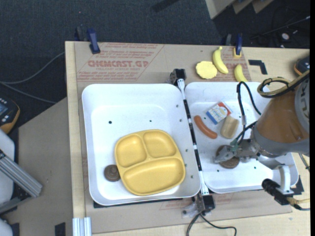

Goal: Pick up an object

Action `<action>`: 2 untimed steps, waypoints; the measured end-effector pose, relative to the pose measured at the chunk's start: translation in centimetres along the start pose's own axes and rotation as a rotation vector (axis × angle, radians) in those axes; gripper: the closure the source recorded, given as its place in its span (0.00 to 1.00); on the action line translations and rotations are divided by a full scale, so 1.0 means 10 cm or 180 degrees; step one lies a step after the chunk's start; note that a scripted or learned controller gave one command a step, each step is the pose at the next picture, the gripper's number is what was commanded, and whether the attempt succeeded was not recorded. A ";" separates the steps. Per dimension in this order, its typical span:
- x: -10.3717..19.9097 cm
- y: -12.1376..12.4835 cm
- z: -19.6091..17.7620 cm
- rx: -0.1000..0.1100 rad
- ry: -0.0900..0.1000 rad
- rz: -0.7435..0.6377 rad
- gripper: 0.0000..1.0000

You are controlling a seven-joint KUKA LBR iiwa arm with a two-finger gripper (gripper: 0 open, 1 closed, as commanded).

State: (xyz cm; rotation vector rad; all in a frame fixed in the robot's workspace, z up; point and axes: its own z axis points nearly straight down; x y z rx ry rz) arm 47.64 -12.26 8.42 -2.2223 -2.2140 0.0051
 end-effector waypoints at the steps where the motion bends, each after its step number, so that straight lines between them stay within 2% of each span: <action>1: 0.02 0.03 -0.10 -0.0019 -0.0003 -0.0008 1.00; 2: 0.94 0.04 -1.05 -0.0049 0.0007 -0.0050 1.00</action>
